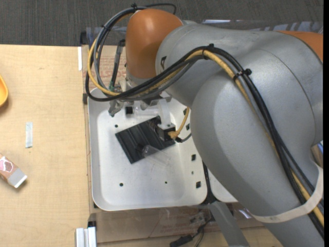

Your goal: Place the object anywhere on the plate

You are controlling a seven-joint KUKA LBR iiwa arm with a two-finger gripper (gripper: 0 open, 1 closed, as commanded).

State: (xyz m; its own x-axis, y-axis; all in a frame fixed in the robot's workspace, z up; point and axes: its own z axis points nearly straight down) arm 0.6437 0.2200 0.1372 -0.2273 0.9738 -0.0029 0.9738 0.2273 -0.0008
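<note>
On the wooden table (41, 96), nothing of the task is seen. In the shallow white bin (149, 189), a flat black ribbed rectangular object (140, 139) lies, its long axis running lower-left to upper-right. The end effector (134, 106) hangs just above it; whether it is apart or together cannot be told. A grasp is best taken across the short width.

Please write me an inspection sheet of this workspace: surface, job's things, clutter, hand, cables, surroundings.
Surface: white bin beside a wooden bench top.
Job's things: black ribbed object lying in the bin; plate: nothing seen.
Clutter: small grey strip, pink and white packet, orange item at the edge, all on the wood.
Hand: hidden under the arm; state cannot be told.
Cables: black and yellow cables looping over the arm.
Surroundings: dark carpet.
</note>
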